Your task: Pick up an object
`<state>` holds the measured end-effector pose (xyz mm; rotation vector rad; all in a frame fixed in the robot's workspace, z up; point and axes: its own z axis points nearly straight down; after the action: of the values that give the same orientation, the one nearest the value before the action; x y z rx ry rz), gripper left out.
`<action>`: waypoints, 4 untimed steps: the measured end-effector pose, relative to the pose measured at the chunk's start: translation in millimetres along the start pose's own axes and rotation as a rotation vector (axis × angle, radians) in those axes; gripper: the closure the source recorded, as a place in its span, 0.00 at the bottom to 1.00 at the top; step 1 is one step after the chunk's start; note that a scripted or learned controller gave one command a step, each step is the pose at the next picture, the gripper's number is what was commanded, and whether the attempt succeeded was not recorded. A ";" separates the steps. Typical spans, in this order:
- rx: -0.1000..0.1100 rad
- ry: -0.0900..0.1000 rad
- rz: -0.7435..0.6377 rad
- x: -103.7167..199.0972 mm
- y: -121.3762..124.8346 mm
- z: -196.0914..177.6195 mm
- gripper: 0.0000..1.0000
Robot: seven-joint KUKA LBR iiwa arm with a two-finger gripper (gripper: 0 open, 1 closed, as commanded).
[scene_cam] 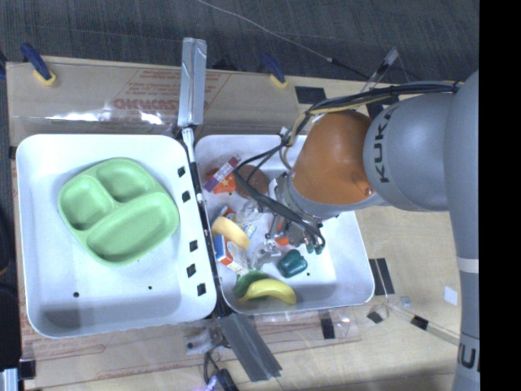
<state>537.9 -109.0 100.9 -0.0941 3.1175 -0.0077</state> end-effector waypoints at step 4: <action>-0.001 -0.001 -0.314 -1.4 -77.9 -0.6 0.00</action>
<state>544.0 -186.7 102.1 -0.5808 3.0644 -0.0113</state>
